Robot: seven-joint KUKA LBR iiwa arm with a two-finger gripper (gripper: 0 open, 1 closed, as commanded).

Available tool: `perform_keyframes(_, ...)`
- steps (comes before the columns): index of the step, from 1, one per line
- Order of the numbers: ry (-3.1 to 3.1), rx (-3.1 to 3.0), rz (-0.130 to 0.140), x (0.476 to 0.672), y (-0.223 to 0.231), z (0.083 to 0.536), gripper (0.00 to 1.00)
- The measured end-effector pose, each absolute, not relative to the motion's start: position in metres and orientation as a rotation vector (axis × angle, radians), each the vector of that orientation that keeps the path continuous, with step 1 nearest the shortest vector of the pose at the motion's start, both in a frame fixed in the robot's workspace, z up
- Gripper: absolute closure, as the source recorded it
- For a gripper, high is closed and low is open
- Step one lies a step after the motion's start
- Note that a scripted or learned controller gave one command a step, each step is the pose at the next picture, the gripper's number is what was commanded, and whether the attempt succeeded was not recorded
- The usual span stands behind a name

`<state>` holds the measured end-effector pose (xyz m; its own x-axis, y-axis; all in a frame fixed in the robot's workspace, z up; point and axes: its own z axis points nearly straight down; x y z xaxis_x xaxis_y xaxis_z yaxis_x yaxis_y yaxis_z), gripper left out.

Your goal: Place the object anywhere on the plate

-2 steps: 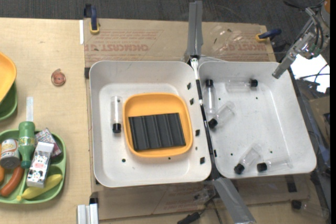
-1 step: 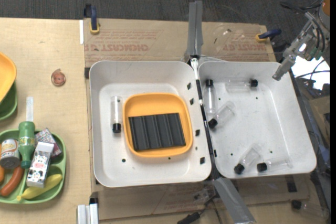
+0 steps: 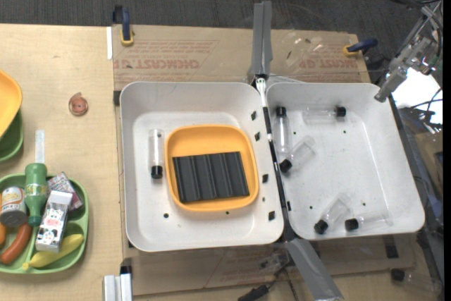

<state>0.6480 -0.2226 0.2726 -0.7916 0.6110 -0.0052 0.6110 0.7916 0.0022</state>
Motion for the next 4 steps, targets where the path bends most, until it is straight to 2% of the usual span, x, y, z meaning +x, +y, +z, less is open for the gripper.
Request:
perform_keyframes(2, 3.064, 0.676, 0.000, 0.653, -0.221, 0.258, 0.00)
perform_keyframes(3, 3.132, 0.178, 0.001, 0.649, -0.222, 0.258, 0.00)
perform_keyframes(4, 3.137, 0.016, 0.001, 0.655, -0.221, 0.241, 0.00)
